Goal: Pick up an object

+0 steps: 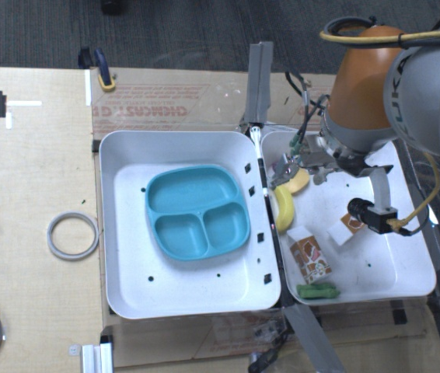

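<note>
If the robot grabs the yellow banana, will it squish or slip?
The banana looks smooth and curved, so it may slip or turn between two fingers. It might be a stiff, light toy; the picture cannot tell. It lies against the wall of the right bin, near the gripper, which could make it awkward to grab.

tray (197, 213) in left bin (119, 231), banana (284, 208) in right bin (391, 274)

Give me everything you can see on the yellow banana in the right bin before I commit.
The curved yellow banana looks like smooth plastic, unmarked. It lies flat near the top left of the right shallow white bin, close along the left wall, its upper end reaching right under the pincer. Whether the pincer touches it cannot be told. The snack packet below sits apart.
</note>
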